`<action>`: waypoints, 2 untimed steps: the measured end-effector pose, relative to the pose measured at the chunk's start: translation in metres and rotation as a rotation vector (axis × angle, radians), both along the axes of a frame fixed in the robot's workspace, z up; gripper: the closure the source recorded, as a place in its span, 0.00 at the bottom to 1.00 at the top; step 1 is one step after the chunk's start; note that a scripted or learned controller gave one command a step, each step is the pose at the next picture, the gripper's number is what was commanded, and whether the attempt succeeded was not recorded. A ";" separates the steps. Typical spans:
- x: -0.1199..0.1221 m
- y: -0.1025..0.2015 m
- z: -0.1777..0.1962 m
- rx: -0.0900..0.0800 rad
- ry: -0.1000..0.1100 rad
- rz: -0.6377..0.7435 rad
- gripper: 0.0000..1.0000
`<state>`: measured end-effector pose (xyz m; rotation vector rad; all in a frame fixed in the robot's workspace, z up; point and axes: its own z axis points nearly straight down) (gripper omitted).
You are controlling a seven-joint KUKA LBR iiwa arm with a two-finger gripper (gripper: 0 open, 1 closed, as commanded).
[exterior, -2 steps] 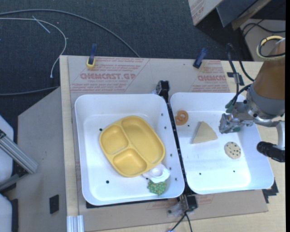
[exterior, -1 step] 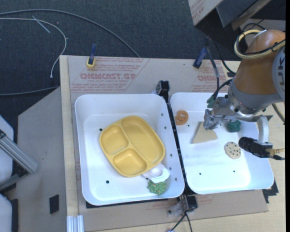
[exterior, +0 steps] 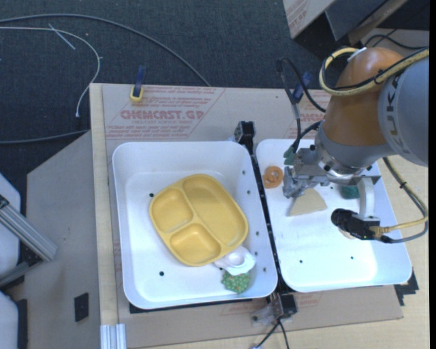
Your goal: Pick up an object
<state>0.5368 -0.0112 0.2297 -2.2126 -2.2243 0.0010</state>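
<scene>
Over the right bin point(exterior: 381, 272) my claw point(exterior: 300, 185) hangs, grip state impossible to tell; the tan wedge point(exterior: 310, 203) lies just below it, nearer than the orange piece point(exterior: 273, 176).

the worktop point(exterior: 170, 116) is a tan board printed with faded red lettering, and two shallow white bins sit on it side by side, the left bin point(exterior: 129, 204) and the right bin point(exterior: 354, 269). a black clamp point(exterior: 244, 131) sits at the far end of the seam between them, and another fitting point(exterior: 279, 307) at the near end. a blue and yellow clip point(exterior: 138, 90) grips the board's far edge. thin pale cables point(exterior: 88, 61) loop over the dark floor point(exterior: 204, 41) beyond. a cardboard box point(exterior: 306, 15) lies at the top right.
</scene>
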 end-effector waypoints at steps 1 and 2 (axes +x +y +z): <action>-0.002 0.045 0.003 0.000 -0.003 0.000 1.00; 0.008 0.091 0.002 -0.001 -0.005 0.000 1.00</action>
